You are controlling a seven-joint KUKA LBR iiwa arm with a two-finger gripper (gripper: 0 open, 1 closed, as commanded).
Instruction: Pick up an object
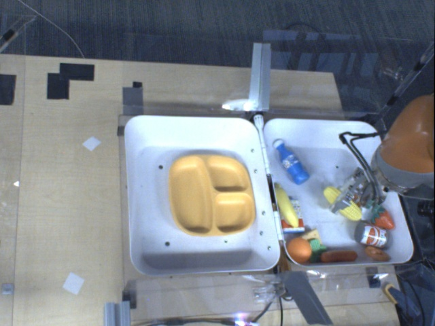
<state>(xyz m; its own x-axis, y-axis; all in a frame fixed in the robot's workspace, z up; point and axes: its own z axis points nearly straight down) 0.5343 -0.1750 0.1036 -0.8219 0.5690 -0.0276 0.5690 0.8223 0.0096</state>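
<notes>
Gripper in right bin, down at yellow corn; finger state: cannot tell. Yellow tray in left bin.

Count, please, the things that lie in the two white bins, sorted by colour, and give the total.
Yellow: 4, the divided tray in the left bin, the banana, the corn piece by the tool, and a small block
Blue: 1, the bottle
Orange: 1, the round fruit
Red: 3, the sausage, the can, the small vegetable
Total: 9
</notes>
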